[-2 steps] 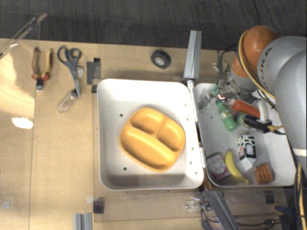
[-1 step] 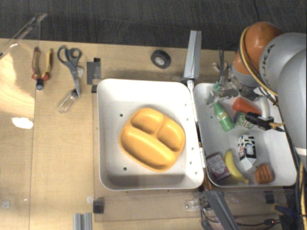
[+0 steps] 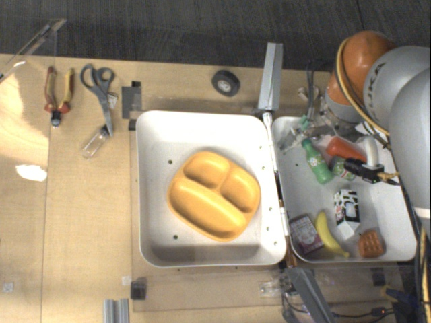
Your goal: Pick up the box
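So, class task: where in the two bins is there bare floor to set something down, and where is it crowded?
Free: the left bin floor around the yellow bread-shaped object, widest along its top and bottom walls. Crowded: the right bin, with green bottle, banana, purple box and arm.

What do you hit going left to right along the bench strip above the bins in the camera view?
Red-handled pliers → scissors → small black block → tape roll → upright metal bracket → arm's orange band.
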Available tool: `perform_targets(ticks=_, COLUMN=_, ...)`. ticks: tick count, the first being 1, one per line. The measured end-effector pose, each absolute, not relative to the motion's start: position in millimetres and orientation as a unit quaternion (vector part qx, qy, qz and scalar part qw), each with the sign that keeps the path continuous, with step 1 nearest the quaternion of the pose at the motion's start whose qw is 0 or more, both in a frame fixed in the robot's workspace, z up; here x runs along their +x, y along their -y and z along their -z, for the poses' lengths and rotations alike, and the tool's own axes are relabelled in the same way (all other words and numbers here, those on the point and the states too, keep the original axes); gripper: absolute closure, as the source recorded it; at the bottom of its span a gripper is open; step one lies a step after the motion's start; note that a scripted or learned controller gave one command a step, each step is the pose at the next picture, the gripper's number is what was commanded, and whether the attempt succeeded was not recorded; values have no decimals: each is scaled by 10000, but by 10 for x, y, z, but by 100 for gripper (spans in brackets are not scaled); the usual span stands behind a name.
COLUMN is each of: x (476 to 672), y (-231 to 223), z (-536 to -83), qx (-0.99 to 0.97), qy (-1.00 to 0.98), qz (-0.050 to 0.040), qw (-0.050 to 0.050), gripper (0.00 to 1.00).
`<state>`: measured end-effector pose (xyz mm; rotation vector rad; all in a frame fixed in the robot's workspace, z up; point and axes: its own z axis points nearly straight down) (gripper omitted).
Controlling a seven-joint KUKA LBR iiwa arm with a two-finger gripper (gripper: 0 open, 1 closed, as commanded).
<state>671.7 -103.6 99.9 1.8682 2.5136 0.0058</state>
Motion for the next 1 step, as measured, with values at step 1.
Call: perform_targets(ticks=1, x=6321, y=1483, z=-2030, qx=5027, qy=-8644, qz=-18, qw=46, gripper=0)
